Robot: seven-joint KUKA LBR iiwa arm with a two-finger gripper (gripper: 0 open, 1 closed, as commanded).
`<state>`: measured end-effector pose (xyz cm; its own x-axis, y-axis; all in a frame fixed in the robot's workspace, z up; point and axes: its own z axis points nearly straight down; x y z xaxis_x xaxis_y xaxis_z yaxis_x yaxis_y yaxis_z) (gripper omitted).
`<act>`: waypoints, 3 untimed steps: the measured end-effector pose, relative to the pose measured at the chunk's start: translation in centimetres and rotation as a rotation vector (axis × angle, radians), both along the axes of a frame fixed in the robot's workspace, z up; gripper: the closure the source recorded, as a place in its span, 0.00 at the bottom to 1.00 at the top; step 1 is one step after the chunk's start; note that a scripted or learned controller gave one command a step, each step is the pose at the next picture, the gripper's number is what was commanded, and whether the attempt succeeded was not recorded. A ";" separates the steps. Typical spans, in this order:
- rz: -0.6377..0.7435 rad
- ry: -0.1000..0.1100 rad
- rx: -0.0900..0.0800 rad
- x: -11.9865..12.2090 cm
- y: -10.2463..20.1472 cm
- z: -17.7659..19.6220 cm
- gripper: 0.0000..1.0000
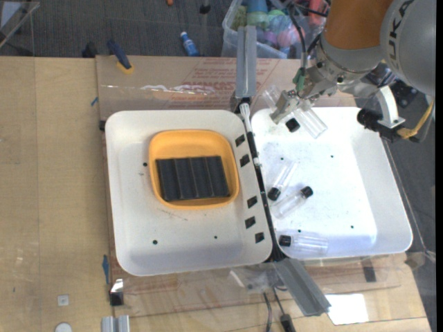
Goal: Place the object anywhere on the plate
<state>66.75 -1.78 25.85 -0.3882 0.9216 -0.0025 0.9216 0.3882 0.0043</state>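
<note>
1. The bench (pixel 48 185) is the biggest thing here: flat tan wood, with loads of bare space down the left side of the frame.
2. The arm (pixel 367 12) comes in from the upper right, smooth grey shell with an orange band.
3. Two shallow white bins with rounded corners sit side by side in the middle, touching along a dark centre seam. The left bin (pixel 131 241) has open white floor all round the plate; the right bin (pixel 360 185) is wide open on its right half.
4. The plate (pixel 194 140) is a glossy orange-yellow rounded square, centre of the left bin, with a black ribbed slab (pixel 192 178) lying on it.
5. The gripper (pixel 299 109) hangs over the right bin's upper left corner. Its fingers seem pinched on a clear vial (pixel 304 122) with a black cap, but honestly I can't tell for sure.
6. More clear black-capped vials (pixel 291 192) lie scattered near the seam in the right bin, lower left area.
</note>
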 end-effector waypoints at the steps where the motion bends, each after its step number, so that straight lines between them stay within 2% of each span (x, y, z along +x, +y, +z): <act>1: 0.214 -0.001 -0.001 0.0 -0.2 1.0 1.00; 2: 0.280 -0.001 -0.001 0.0 -1.9 2.4 1.00; 3: 0.340 0.005 0.001 -0.8 -5.4 -7.4 1.00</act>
<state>65.97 -7.22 18.44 -0.6735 0.7392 0.0008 0.7392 0.6735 0.0004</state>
